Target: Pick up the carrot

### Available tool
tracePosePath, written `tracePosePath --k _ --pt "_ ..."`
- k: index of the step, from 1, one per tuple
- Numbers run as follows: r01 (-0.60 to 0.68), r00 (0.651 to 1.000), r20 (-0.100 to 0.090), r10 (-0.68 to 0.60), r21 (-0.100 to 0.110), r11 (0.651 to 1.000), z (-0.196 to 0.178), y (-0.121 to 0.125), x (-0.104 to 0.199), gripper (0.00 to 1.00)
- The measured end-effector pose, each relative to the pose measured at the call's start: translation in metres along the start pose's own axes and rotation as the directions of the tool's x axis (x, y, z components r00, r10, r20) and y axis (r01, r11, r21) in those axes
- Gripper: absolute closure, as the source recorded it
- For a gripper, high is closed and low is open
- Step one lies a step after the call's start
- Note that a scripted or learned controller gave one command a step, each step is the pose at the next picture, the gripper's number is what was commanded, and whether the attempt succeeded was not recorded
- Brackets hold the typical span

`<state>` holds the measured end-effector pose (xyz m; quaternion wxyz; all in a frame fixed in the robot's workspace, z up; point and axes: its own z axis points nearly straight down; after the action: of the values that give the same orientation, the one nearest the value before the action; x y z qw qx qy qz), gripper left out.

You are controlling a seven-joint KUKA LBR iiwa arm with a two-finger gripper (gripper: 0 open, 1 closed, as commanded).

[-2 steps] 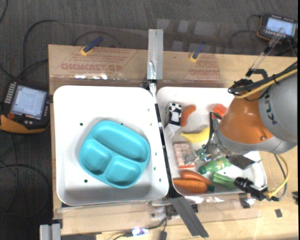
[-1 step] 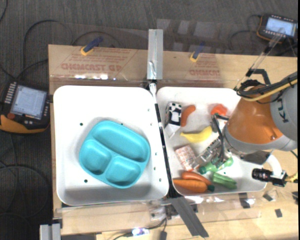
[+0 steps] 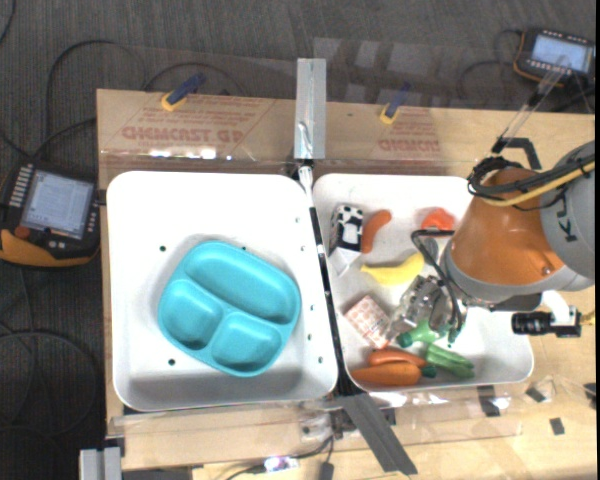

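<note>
Overhead, slanted down on the worktop (image 3: 210, 118) with two white bins side by side. Left bin (image 3: 140, 218): one teal divided plate (image 3: 230, 306), three compartments, lying near the middle. Right bin (image 3: 500, 358): cluttered with small play-food items.

Carrot (image 3: 388, 367) lies at the near edge of the right bin, orange body pointing left, its green top (image 3: 450, 360) to the right. It rests on the bin floor, touching nothing of the arm that I can make out.

Arm enters from the right; orange band (image 3: 500, 243) sits over the right half of that bin. Tool (image 3: 427, 313) hangs just above and slightly right of the carrot, near its green top. Metal parts crowd together there; cannot tell how far apart the fingers stand, and nothing is seen clamped between them.

Other items in the right bin: pink-red patterned packet (image 3: 365, 318) left of the tool, yellow banana-like piece (image 3: 395, 268) beyond it, black-and-white object (image 3: 350, 226) at the far left, orange-red piece (image 3: 377, 224) beside that, another red piece (image 3: 437, 219) by the arm.
</note>
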<state>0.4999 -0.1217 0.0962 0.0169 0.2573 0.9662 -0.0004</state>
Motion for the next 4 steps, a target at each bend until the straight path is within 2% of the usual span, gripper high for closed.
tracePosePath --k 1,2,3,4 --pt "0.357 0.934 0.006 -0.357 -0.003 0.934 -0.001 0.005 0.008 1.00" --pt "0.702 0.712 -0.011 -0.702 -0.015 0.712 0.002 0.005 -0.027 1.00" --pt "0.928 0.372 0.002 -0.928 -0.011 0.372 0.002 -0.044 -0.048 1.00" --pt "0.996 -0.090 0.012 -0.996 -0.005 -0.090 0.001 -0.050 -0.044 1.00"
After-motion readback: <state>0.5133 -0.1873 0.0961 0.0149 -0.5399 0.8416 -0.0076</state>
